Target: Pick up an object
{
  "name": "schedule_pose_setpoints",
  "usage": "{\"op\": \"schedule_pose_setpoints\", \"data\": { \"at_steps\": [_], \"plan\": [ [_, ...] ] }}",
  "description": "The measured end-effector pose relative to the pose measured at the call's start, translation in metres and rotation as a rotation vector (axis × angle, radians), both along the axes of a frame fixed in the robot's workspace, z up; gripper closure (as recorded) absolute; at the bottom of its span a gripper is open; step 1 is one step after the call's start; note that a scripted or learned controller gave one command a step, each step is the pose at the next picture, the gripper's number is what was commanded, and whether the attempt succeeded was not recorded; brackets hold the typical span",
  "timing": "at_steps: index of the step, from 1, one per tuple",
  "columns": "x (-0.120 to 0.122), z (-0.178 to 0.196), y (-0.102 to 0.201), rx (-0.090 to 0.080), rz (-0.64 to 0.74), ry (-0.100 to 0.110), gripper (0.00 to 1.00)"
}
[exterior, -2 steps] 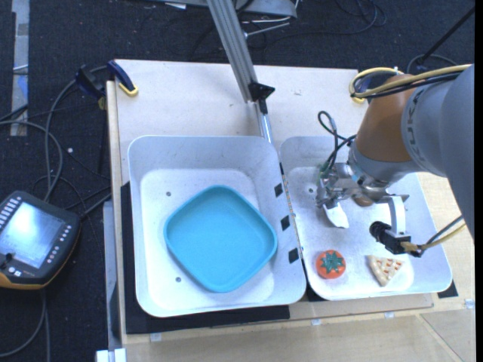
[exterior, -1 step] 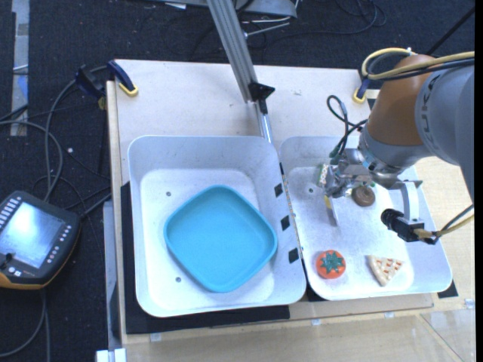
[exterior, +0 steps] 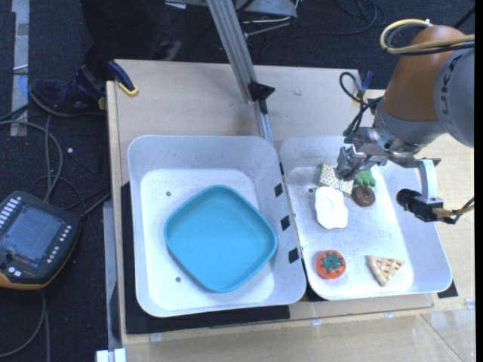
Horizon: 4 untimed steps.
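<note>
Bench top (exterior: 189, 100): pale wood, fills the centre of the frame, edges running slightly askew. Yellow-and-blue clamp (exterior: 121, 79) at its upper-left corner. Slanted metal pole (exterior: 232, 36) rises from the bench's middle toward the top of the frame, black bracket (exterior: 261, 92) at its foot.

Floor (exterior: 53, 164): dark carpet, left side and top. Loose black cables (exterior: 45, 134) trail across the left. Handheld control pendant (exterior: 34, 238) with grey screen lies at lower left. More cables (exterior: 362, 6) bunched at upper right. Light even, no hard shadows.
</note>
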<state>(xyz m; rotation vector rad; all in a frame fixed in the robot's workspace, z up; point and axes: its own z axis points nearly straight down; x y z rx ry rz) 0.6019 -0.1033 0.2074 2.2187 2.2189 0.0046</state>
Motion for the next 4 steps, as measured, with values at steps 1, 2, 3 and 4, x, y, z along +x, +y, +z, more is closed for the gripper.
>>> {"op": "schedule_pose_setpoints", "data": {
  "at_steps": [1,2,3,4],
  "plan": [
    [0.001,0.041,0.0,0.0,0.0,0.001,1.0],
    [0.006,0.047,0.056,0.002,0.005,0.004,1.0],
    [0.0,0.038,0.101,0.001,0.004,0.006,1.0],
    [-0.001,0.041,0.161,0.002,0.005,0.005,1.0]
  ]
}}
